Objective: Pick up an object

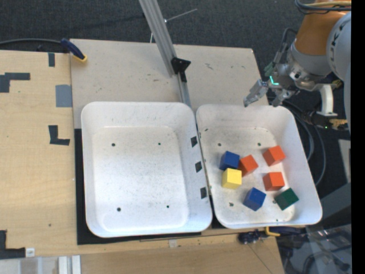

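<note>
**Claw held above the far rim of the right bin, blocks lying below**

Claw (259, 94) is seen in the upper right of the frame, carried by the grey arm (328, 33) with its orange band. It is positioned over the upper edge of the right bin (305, 153), tilted toward the left. Nothing is seen between its fingers; whether they are spread or closed cannot be told from this angle.

Seven blocks are gathered in the lower right part of the frame, inside the right bin and well apart from the claw. A blue block (230, 160) is placed just above a yellow block (232, 178), the two touching. An orange block (248, 164) is set just beside the blue one. Two more orange blocks (274, 154) (274, 180) are found further right. A second blue block (255, 198) and a green block (287, 198) lie nearest the lower rim.

The left bin (91, 153) is seen at centre frame.
</note>
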### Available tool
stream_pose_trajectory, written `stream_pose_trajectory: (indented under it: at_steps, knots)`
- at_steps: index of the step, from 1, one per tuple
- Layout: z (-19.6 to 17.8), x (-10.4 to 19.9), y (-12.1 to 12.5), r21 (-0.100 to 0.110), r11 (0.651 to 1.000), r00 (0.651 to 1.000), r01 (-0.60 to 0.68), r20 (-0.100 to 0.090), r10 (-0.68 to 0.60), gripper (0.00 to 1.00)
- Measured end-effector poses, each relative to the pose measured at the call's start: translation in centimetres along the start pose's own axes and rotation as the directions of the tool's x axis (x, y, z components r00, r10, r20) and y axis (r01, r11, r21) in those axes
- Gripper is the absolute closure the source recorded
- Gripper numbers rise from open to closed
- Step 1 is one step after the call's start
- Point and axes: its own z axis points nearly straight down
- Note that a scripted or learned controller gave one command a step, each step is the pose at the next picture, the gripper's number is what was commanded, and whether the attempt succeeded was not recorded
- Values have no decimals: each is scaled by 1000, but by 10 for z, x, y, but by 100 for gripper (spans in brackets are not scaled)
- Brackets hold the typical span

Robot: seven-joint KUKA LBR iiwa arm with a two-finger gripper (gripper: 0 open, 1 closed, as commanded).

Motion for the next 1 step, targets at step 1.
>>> stream_pose_trajectory:
  at_steps: [1]
  knots:
    - [61,-7,1,6,1000,1000,-1,-1,1,0]
